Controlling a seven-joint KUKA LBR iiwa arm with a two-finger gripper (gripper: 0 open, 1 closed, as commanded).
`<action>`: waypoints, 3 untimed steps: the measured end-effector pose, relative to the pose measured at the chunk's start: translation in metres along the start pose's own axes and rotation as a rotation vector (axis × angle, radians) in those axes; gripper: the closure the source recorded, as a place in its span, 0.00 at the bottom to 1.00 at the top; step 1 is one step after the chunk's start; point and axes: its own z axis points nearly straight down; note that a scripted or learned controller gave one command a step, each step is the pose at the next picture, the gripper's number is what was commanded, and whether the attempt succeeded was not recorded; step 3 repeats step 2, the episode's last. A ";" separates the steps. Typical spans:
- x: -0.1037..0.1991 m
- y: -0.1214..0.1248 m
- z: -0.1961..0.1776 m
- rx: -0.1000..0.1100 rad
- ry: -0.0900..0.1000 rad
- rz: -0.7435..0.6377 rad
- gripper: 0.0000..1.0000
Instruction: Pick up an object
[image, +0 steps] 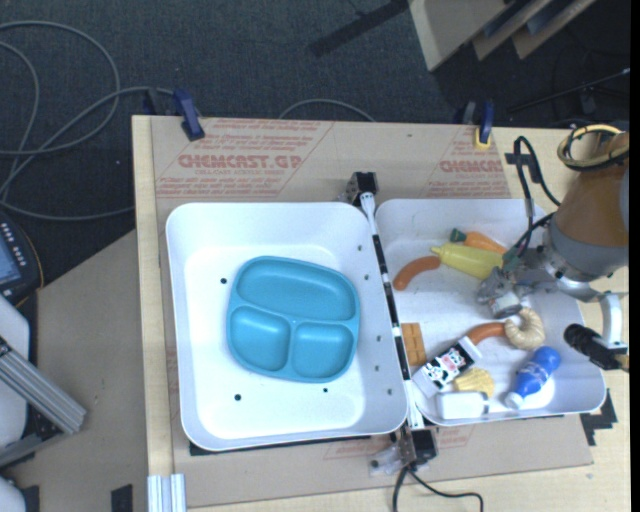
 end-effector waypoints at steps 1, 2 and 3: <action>0.081 0.044 0.010 -0.001 0.002 -0.008 1.00; 0.136 -0.019 -0.096 -0.001 0.004 -0.006 1.00; 0.136 -0.019 -0.096 -0.001 0.004 -0.006 1.00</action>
